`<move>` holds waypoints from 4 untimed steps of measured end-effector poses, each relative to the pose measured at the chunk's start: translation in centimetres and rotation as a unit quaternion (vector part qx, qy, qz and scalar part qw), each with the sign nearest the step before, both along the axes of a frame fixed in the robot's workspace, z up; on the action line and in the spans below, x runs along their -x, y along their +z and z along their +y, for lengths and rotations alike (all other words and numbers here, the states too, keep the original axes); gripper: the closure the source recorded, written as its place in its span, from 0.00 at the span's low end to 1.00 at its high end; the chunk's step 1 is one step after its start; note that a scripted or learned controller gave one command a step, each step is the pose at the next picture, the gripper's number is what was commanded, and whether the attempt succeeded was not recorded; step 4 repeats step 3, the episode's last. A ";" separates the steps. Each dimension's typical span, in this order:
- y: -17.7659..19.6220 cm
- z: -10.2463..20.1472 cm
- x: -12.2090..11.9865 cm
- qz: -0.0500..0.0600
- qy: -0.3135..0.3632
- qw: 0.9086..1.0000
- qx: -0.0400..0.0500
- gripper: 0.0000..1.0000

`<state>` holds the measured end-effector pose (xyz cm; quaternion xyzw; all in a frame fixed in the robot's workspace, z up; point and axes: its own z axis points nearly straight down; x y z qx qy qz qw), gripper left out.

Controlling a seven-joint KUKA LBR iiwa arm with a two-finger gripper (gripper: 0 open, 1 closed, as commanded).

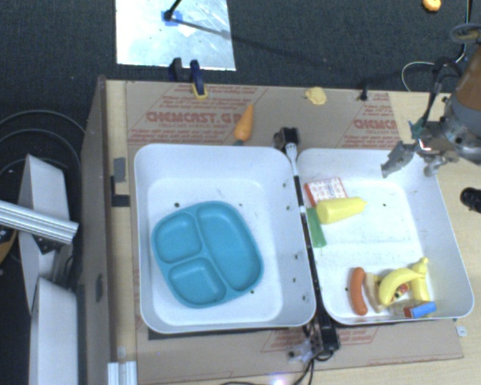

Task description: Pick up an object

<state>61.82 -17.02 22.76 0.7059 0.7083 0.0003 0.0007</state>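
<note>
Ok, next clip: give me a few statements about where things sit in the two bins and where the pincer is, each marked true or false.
1. The blue divided plastic tray lies in the left white bin. True.
2. The yellow plastic banana lies in the left bin. False: it lies in the right white bin, near its front edge.
3. The pincer grips the red toy sausage. False: the sausage lies on the bin floor, far from the pincer.
4. The pincer is over the right bin's far right corner. True.
5. The orange toy carrot lies outside both bins. True.
</note>
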 end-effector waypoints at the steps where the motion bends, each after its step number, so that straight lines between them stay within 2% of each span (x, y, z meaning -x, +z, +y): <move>1: -6.7 5.7 -1.9 0.001 0.003 1.000 -0.001 0.00; 2: -14.7 7.4 1.2 0.003 -0.001 1.000 -0.001 0.00; 3: -13.3 7.3 0.9 -0.001 -0.001 1.000 0.000 1.00; 4: -13.3 7.3 0.9 -0.001 -0.001 1.000 0.000 1.00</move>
